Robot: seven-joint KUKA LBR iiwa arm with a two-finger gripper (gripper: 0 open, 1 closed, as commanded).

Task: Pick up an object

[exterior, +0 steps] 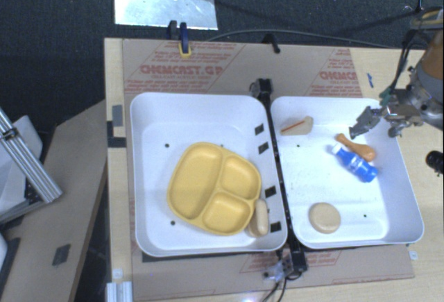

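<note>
My gripper (pixel 375 128) hangs over the far right part of the right bin (pixel 402 196), its fingers spread open with nothing between them. Just below and left of it lie an orange carrot-like piece (pixel 356 147) and a blue bottle (pixel 354 162), touching each other. A pale wedge with an orange edge (pixel 297 126) lies at the bin's far left. Near the front of the same bin sits a round tan biscuit (pixel 324 217).
The left bin (pixel 149 155) holds a yellow divided plate (pixel 212 187) and a beige bread-like piece (pixel 259 218) against the plate's right front corner. A black divider (pixel 272 155) separates the bins. A metal frame (pixel 24 162) stands at the far left.
</note>
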